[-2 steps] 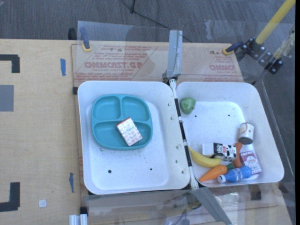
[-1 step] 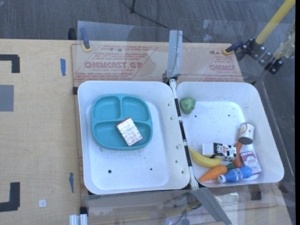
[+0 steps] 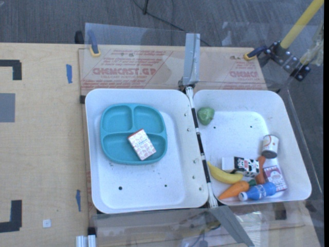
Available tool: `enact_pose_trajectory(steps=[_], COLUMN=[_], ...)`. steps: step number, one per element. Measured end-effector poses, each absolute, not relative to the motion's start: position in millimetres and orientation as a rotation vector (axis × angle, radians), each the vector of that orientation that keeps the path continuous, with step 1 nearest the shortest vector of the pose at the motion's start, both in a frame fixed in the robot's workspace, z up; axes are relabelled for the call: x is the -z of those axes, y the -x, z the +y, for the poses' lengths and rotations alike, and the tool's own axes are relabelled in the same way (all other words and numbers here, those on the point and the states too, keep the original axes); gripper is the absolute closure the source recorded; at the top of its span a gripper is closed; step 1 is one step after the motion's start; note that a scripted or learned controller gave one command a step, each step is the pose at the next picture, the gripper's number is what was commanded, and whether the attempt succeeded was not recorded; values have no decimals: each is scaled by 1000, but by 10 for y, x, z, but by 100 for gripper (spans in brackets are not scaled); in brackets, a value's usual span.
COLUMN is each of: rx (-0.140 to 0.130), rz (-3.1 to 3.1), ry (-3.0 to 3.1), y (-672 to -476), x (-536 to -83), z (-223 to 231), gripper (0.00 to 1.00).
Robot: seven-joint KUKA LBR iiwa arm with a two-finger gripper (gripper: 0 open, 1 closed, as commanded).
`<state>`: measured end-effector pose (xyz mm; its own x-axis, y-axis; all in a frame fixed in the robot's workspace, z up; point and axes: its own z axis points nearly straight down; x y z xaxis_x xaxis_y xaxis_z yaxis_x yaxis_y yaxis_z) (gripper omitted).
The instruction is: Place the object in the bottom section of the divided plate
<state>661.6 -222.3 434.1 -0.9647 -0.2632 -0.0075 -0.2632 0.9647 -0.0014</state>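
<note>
A teal divided plate (image 3: 117, 133) lies in the left white bin (image 3: 139, 189). It has two small sections at the far side and one wide section at the near side. A small pink-and-white patterned packet (image 3: 141, 144) rests in the wide near section, toward its right end, tilted.
The right bin (image 3: 241, 107) holds a green round item (image 3: 205, 115) at its far left, plus a banana (image 3: 224, 173), carrot (image 3: 234, 189), blue bottle (image 3: 258, 192), black-and-white carton (image 3: 241, 164), a can (image 3: 269, 145) and a red-white packet (image 3: 276, 178) near the front right. A yellow pole (image 3: 306, 15) stands top right.
</note>
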Motion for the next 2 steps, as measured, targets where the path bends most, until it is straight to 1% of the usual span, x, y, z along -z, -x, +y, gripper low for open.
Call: enact_pose_trajectory(steps=[1,2], rx=[0,0], rz=[3106,3098], ry=[415,411], y=[-6614,-6641], x=[-4342,-4440], z=[-2228,-2231], gripper=[0,100])
